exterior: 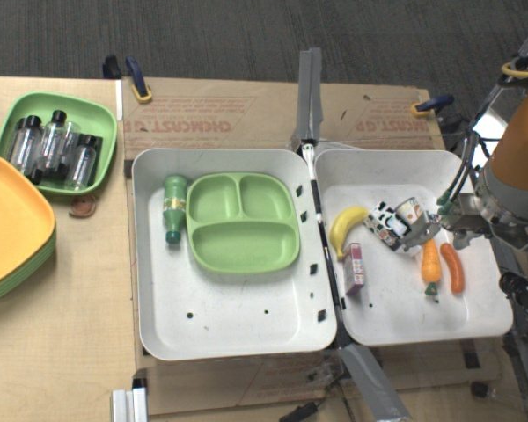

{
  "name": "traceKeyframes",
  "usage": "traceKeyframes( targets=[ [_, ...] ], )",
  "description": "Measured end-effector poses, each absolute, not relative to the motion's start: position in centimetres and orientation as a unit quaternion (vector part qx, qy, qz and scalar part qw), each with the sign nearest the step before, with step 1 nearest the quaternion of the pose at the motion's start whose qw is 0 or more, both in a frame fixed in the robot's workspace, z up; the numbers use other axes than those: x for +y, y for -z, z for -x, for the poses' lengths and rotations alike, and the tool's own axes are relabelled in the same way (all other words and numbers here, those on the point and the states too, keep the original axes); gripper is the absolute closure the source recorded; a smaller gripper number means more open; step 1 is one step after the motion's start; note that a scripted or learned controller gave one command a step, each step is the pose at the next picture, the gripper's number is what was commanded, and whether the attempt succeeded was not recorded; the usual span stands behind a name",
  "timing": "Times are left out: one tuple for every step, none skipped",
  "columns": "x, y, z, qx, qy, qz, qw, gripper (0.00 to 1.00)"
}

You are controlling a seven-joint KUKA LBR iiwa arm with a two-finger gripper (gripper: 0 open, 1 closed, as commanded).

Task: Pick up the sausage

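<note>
The sausage (453, 270), a short red-orange link, lies in the right part of the right bin (396, 319), close beside an orange carrot (431, 263) on its left. My gripper (433, 227) hangs just above and to the left of the sausage, over the carrot's top end and next to a black-and-white carton (394, 222). Nothing can be seen held in it. The grey arm (510, 183) reaches in from the right.
A banana (346, 227) and a pink packet (355, 265) lie at the right bin's left side. The left bin (238, 319) holds a green divided plate (243, 221) and a green bottle (174, 207). On the bench at left stand a green tray of bottles (56, 143) and stacked yellow plates (13, 231).
</note>
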State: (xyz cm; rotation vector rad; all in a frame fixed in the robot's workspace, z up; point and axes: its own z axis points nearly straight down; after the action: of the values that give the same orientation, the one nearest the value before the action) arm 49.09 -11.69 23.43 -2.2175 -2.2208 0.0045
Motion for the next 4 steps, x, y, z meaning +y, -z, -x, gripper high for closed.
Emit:
traceKeyframes(
  targets=[
    [-17.2, -18.2, -48.7, -0.659, -0.0014, 0.752, 0.002, 0.00],
    [-20.6, -9.2, -49.8, -0.647, 0.0014, 0.762, 0.005, 0.00],
    [-20.8, -10.0, -49.7, -0.645, -0.0003, 0.764, 0.004, 1.00],
    [-19.0, -9.2, -52.4, -0.655, 0.0003, 0.756, -0.001, 1.00]
  ],
)
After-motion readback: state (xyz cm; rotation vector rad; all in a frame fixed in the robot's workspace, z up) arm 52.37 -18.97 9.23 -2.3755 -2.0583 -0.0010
